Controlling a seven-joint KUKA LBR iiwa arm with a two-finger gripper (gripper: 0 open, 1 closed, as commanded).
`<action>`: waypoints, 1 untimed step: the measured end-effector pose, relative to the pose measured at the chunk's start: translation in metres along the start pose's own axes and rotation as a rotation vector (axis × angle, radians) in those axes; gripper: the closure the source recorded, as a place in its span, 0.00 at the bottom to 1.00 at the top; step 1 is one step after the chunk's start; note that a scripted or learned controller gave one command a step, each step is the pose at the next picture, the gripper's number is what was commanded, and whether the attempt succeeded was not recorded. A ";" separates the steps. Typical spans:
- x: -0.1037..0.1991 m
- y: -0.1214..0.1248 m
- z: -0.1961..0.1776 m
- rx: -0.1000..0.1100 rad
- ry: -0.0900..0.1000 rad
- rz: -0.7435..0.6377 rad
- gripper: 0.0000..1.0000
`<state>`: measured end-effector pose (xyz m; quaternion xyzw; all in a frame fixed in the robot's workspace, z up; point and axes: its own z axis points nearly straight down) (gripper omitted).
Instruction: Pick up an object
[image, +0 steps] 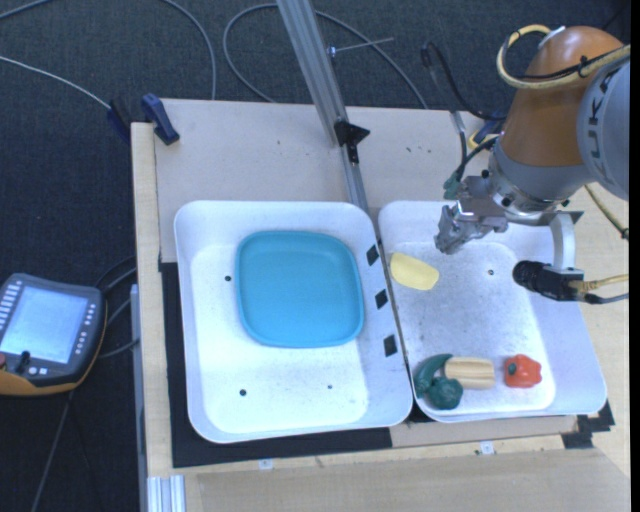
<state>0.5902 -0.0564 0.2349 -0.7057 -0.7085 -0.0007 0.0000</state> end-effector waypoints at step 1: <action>0.063 0.002 0.001 0.000 0.001 -0.002 1.00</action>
